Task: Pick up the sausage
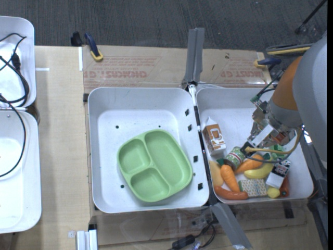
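Below-left of the tool (258,139), whose state I cannot tell, lies the sausage (231,194).

Floor (156,9) — dark grey carpet beyond the bench's far edge | bench (62,113) — pale wood top, brown cardboard sheet (140,69) lying on it at the far side | white tub (15,139) with black cables at the bench's left end | light — even, soft shadows
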`<control>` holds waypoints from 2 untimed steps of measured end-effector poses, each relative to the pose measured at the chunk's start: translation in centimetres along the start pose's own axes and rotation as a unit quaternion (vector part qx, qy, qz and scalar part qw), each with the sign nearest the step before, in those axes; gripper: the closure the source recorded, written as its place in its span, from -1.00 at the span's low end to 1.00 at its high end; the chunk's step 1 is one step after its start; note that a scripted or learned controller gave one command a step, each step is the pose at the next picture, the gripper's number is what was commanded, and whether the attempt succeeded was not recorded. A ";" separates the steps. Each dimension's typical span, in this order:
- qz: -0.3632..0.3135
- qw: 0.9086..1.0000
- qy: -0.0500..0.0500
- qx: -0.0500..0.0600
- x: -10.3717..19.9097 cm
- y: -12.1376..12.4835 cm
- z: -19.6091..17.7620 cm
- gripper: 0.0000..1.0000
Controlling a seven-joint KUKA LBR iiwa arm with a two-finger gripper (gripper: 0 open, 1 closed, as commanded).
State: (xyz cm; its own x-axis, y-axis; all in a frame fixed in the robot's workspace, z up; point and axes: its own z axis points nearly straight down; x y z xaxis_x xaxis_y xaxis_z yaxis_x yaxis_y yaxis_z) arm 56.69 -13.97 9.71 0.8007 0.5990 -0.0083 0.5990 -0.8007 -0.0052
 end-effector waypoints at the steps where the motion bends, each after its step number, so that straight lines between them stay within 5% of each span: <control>1: 0.037 0.999 0.001 -0.002 6.8 -3.8 -11.8 1.00; 2: 0.037 0.999 0.001 -0.001 6.8 -3.8 -11.7 -1.00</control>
State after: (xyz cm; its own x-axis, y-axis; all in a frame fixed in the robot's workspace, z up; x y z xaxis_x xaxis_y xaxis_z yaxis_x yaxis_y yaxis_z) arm 59.94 -6.86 21.43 0.8433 0.5374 -0.0072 0.5374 -0.8433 -0.0022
